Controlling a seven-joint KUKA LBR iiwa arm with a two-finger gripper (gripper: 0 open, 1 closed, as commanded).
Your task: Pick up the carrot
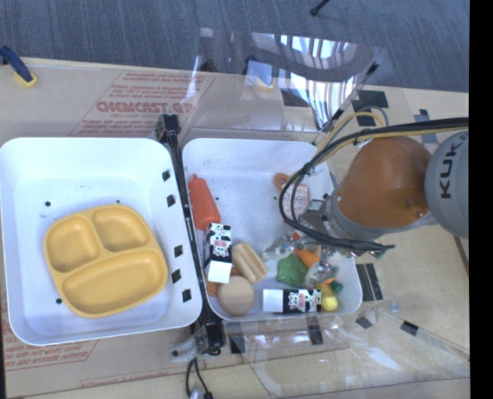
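Currently your hand (310,256) sits low in the right bin (254,152) over an orange carrot (309,256) piece; finger state cannot be told.

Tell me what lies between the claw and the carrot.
Nothing visible: bare bin floor separates the claw from the carrot by the bin's left wall. A cow-print carton and a bread roll lie just beside that path.
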